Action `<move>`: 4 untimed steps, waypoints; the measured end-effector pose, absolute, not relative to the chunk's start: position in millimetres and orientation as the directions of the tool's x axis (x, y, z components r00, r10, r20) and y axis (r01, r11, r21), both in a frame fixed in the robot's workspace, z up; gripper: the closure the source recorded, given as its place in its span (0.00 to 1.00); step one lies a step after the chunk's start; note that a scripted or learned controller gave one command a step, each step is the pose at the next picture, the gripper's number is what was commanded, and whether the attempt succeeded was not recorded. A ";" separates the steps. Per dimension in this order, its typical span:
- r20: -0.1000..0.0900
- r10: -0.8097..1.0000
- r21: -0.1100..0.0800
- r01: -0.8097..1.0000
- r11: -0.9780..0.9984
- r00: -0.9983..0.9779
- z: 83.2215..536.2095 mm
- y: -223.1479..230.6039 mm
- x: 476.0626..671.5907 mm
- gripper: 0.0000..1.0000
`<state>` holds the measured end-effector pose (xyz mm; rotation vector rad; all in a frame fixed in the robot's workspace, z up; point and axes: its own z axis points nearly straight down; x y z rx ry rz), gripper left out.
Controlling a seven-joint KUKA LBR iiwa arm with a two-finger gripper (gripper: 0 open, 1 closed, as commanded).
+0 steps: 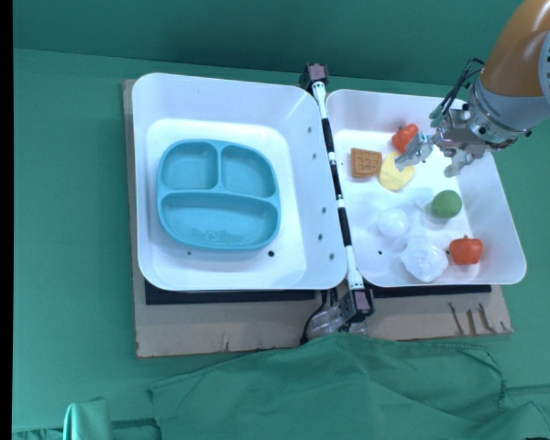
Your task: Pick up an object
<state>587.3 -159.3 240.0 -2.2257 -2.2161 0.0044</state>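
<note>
On the left of your view sits the shallow white plastic bin [222,99], and it holds one thing: a light-blue plastic divided plate [219,194] with three compartments, lying flat near the bin's middle. Nothing lies in the plate's compartments as far as you can see.

A black-and-white striped divider bar [335,177] runs between the two bins.

Right of it, the second white bin [504,236] holds the loose items. Reading left to right:
- tan square waffle-like piece [366,162]
- yellow rounded flat piece [395,175], just beside the waffle
- small red-orange object [404,137], behind the yellow one
- white round ball [392,221]
- crumpled white lump [424,259]
- green ball [445,203]
- orange pepper-shaped toy [465,249], nearest the front right corner

The grey two-finger gripper [433,148] hangs over the back of this bin. Whether its tips are spread or closed, you cannot tell; the metalwork blurs together.

Key relation: the red-orange object and the yellow piece lie just to the left of the gripper tip, nearest it by my reading. The green ball lies toward the front of it, a little apart. Nothing reads as lifted yet.
</note>
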 end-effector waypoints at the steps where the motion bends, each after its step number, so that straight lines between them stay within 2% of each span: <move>1: -0.001 1.000 -0.003 1.000 -0.003 0.003 196.2 -152.6 587.2 0.00; 2: -0.004 1.000 0.008 1.000 -0.004 0.004 184.1 -154.8 589.5 0.00; 3: -0.010 1.000 0.021 1.000 -0.008 0.008 199.1 -157.6 591.8 1.00; 4: -0.004 1.000 0.010 1.000 -0.003 0.003 244.9 -156.8 594.2 1.00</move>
